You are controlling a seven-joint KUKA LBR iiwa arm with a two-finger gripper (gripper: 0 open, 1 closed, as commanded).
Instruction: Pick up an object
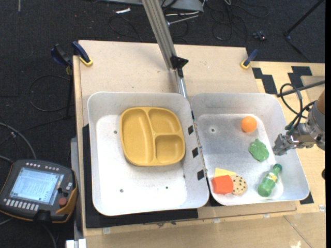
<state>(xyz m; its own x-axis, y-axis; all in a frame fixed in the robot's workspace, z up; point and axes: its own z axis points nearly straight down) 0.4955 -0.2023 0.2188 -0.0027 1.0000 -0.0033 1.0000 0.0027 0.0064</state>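
Green bottle (pixel 268 182), orange ball (pixel 249 124), everything sitting loose in the right bin (pixel 227 138). Nothing picked up yet. Gripper (pixel 282 144) at the bin's edge, can't tell its state.

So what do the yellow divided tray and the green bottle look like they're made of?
Yellow divided tray: probably molded plastic, matte to satin, one uniform color with rounded compartment walls. Green bottle: likely glossy plastic, judging by its bright highlights; too small to be sure.

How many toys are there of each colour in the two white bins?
Orange: 1, the ball
Green: 2, the leafy piece and the bottle
Red: 1, the block
Yellow: 2, the wedge and the divided plate
Tan: 1, the cookie
Total: 7
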